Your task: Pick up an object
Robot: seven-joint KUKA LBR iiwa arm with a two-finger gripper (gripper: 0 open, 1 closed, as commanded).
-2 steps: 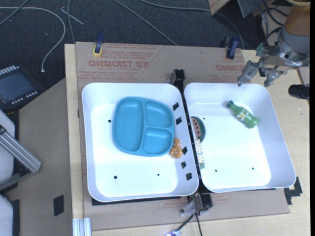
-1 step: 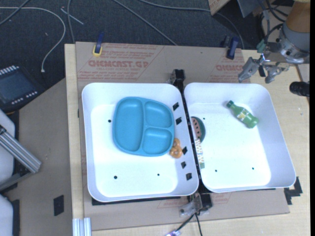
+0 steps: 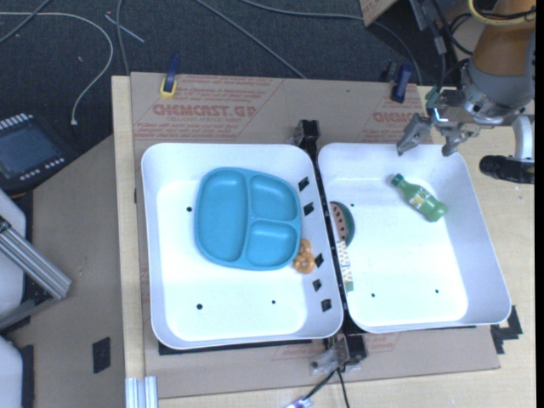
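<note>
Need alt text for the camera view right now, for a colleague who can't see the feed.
The gripper hangs with fingers spread above the far edge of the right bin, holding nothing; a green bottle lies just below it in that bin. The left bin holds a blue divided plate with a small orange item beside it.

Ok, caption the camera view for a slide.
Open tool above right bin's far edge, green bottle lying nearby.

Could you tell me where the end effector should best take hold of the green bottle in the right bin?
Probably across the middle of the green bottle, coming straight down. It lies flat on its side, slanted, so the fingers should close across its narrow width.
</note>
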